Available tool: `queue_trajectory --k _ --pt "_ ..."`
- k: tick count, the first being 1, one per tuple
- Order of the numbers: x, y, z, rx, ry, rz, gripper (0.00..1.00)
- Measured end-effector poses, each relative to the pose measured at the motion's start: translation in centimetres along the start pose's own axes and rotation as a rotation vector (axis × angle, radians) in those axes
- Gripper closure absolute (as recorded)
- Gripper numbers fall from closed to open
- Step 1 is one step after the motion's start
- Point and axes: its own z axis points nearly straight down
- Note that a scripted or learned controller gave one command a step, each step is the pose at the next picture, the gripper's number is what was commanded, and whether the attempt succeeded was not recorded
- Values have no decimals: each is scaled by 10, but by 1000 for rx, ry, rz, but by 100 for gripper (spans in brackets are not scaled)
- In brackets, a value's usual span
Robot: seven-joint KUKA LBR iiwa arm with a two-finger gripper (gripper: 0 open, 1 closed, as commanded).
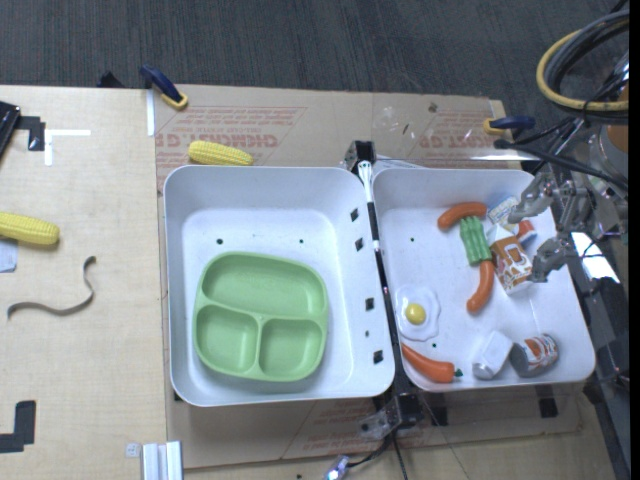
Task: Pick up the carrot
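Carrot [428, 365] lies at the near edge of the right bin [575, 373], just below the fried egg [416, 312], its green end beside a white block [491, 355]. The tool [540, 233] hovers at the bin's far right over a carton [511, 261]; whether it is open or closed I cannot tell. It should travel leftward and nearer, then straddle the carrot's narrow width clear of the rim

The tool [545, 230] blurs into a tangle of metal and cables at the right bin's [560, 368] edge, its fingers too muddled to read. It overlaps a small orange-and-white carton [512, 261] (print illegible). The arm [610, 168] and yellow cable loop [585, 63] run off the frame's right edge.
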Motion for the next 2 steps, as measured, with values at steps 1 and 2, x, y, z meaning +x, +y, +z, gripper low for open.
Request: queue_trajectory --k 1,2 --pt "32 49 82 -1 2 -128 0" --pt "47 68 174 0 -2 -234 0"
